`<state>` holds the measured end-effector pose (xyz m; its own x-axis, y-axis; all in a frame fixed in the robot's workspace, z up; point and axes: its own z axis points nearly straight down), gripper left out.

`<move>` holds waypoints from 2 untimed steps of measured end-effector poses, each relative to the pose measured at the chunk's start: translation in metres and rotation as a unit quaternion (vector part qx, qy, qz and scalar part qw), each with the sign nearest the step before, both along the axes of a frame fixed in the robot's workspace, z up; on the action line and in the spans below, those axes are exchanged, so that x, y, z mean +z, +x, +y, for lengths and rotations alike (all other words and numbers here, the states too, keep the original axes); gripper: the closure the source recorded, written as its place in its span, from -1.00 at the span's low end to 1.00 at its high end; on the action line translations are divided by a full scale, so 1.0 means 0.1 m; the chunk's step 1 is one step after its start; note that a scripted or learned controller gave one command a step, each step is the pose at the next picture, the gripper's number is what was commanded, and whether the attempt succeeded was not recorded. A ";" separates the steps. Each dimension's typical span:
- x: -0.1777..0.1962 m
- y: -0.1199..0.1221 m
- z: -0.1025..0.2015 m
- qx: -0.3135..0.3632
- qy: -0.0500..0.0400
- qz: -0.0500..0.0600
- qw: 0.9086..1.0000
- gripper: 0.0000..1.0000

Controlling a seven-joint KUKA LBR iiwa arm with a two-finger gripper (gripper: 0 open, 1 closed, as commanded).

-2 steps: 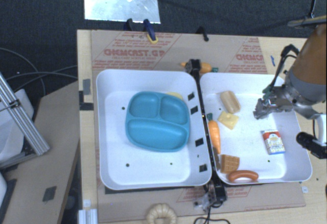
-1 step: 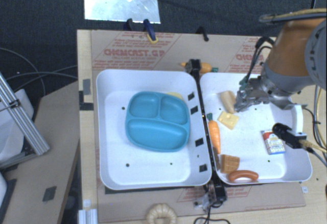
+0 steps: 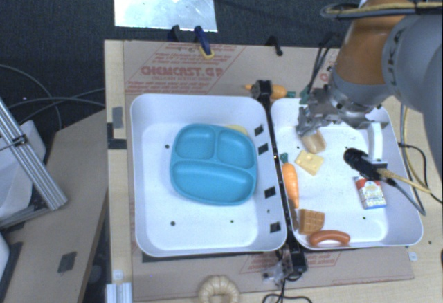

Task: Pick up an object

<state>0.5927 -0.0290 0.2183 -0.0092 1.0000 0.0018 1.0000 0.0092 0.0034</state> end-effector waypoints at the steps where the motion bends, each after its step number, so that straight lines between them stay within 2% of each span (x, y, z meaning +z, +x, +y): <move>1: -0.05 0.29 0.50 0.000 0.000 0.000 1.000 1.00; 2: 0.13 0.36 0.62 -0.002 0.000 0.000 1.000 1.00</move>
